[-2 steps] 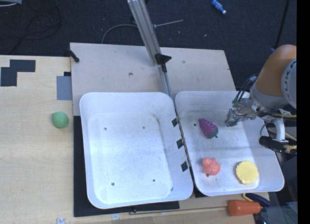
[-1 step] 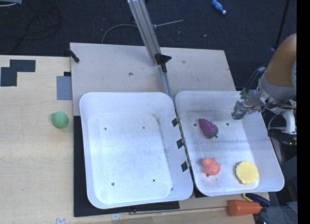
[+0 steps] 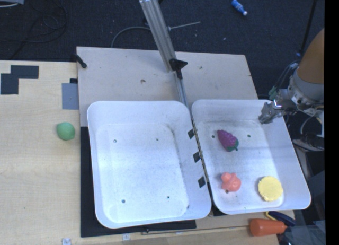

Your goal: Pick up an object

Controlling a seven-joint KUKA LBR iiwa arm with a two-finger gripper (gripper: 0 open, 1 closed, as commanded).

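Overhead, the tool (image 3: 269,112) hovers at the right bin's (image 3: 296,167) far corner; I cannot tell its state. Grapes (image 3: 228,140), pink toy (image 3: 230,182) and yellow disc (image 3: 270,188) lie apart inside. Green ball (image 3: 65,131) sits on the bench (image 3: 37,185).

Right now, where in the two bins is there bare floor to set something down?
The left bin offers bare floor wall to wall. In the right bin, the purple toy, pink toy and yellow disc crowd the middle and near end; its far strip by the gripper is bare.
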